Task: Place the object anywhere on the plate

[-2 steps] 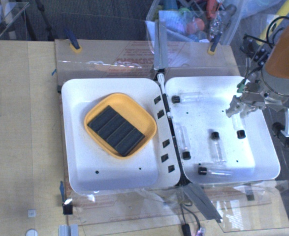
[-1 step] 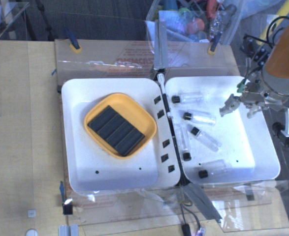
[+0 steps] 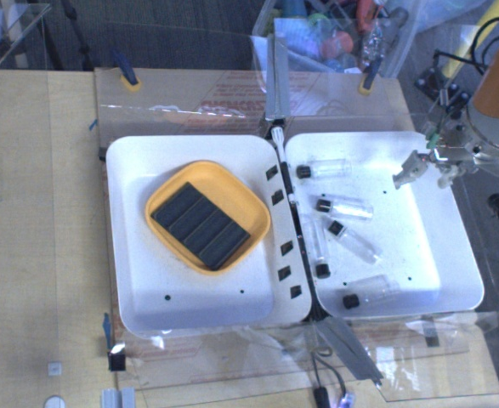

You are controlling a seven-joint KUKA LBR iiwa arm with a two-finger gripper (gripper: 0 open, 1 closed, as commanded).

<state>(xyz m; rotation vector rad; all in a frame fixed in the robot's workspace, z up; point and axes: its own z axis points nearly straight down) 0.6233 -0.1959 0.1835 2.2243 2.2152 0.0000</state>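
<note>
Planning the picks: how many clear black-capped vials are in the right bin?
5: top vial, middle vial, slanted vial, divider-side vial, bottom vial.
</note>
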